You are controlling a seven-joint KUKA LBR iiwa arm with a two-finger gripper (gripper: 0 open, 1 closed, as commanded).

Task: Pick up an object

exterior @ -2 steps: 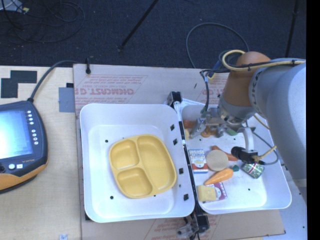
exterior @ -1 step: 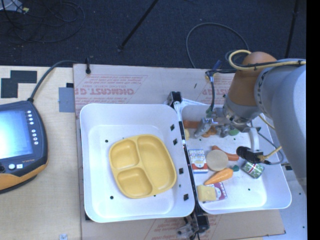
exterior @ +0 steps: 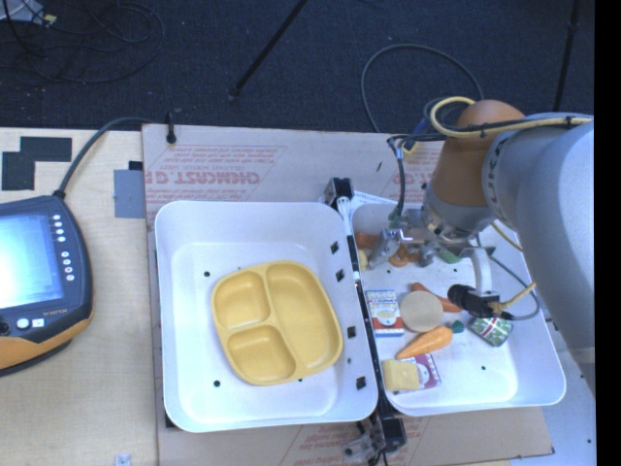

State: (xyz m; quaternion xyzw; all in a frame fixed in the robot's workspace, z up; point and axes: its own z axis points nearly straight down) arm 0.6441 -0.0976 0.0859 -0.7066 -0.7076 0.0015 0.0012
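Observation:
My gripper (exterior: 401, 245) hangs low over the far left part of the right bin (exterior: 529, 382), close to its back wall. Small orange-brown items (exterior: 375, 251) lie right beside it, partly hidden by the wrist. Nearer the front of this bin lie a small red and white carton (exterior: 384, 311), a round tan disc (exterior: 422, 309), an orange carrot (exterior: 425, 342), a yellow block on a pink wrapper (exterior: 402, 375) and a green can (exterior: 491, 330). I see nothing clearly held.
The left bin (exterior: 184, 260) holds a yellow divided plate (exterior: 277, 320). A raised divider (exterior: 357, 299) separates the two bins. A teach pendant with a lit screen (exterior: 34, 275) rests on the bench at far left. Cables run across the dark floor behind.

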